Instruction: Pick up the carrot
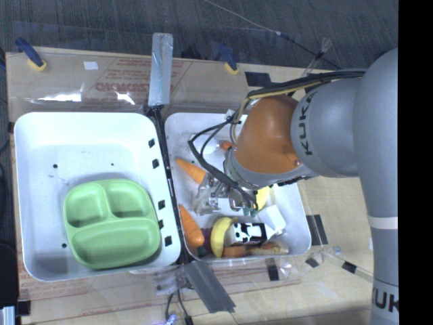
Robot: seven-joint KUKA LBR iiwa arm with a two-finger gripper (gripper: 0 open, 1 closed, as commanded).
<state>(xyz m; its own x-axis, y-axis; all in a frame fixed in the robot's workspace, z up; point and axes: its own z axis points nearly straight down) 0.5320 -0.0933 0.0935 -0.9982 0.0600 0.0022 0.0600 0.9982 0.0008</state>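
White letters "KU" of the KUKA brand stand on the grey arm (338, 137)

The right bin (177, 131) is crowded: the arm (318, 134) hangs over its middle, the hand (226, 198) low among the things. A carrot (191, 170) lies near the left wall with open floor above it. Another carrot (191, 227), a banana (220, 236) and a checkered block (250, 232) pack the near end. In the left bin (40, 134), a green tray (111, 223) fills the near half; the far half is open.

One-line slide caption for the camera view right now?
Gripper lowered into the right bin between two carrots, with a green tray in the left bin.
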